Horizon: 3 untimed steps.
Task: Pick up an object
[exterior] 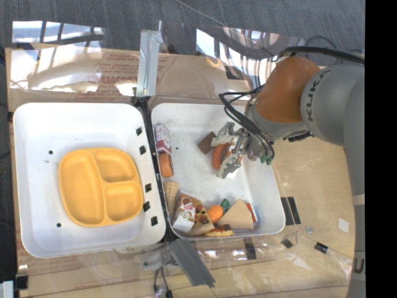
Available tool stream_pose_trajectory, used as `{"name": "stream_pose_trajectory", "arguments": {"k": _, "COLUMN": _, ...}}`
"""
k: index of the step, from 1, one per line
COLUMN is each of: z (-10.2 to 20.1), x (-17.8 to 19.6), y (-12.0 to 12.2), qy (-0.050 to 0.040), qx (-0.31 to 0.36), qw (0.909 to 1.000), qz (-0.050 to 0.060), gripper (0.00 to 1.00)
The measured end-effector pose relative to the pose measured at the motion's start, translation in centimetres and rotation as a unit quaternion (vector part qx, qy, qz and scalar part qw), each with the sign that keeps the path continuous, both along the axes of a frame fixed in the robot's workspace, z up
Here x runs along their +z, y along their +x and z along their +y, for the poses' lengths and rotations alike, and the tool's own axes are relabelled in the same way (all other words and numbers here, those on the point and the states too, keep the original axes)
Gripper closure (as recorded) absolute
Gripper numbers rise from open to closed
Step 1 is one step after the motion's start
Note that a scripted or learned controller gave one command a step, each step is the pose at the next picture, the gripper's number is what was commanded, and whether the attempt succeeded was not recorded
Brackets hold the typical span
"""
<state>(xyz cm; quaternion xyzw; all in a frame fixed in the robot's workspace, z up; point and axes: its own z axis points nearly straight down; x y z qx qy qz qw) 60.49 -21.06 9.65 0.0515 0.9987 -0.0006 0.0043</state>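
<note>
My gripper (227, 151) is low over the right bin (268, 177), near its upper middle, and it looks open. One finger (226, 131) stands above and the other finger (226, 169) below an orange-red toy sausage (218, 156) that lies on the bin floor. The sausage sits just left of the gap between the fingers and is not lifted. A small brown piece (207, 143) touches the sausage's upper left end. The grey arm with its orange band (286, 92) comes in from the right.
Along the right bin's left wall lie a wrapper (162, 138), a second sausage (165, 165) and a cone (171, 192). At its front edge are a small box (186, 215), an orange ball (214, 213) and a sandwich wedge (239, 216). The left bin (31, 135) holds a yellow divided plate (99, 185).
</note>
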Motion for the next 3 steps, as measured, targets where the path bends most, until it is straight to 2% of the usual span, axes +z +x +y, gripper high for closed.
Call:
{"name": "stream_pose_trajectory", "arguments": {"k": 1, "z": 7.0, "x": -0.4, "y": -2.8, "qy": 0.002, "qx": -0.086, "qw": 0.9963, "qz": 0.004, "gripper": 0.0}}
{"name": "stream_pose_trajectory", "arguments": {"k": 2, "z": 1.1, "x": -0.1, "y": -5.9, "qy": 0.0013, "qx": 0.059, "qw": 0.9983, "qz": 0.004, "gripper": 0.0}}
{"name": "stream_pose_trajectory", "arguments": {"k": 3, "z": 4.2, "x": -0.4, "y": 0.0, "qy": 0.0013, "qx": 0.014, "qw": 0.9999, "qz": 0.003, "gripper": 0.0}}
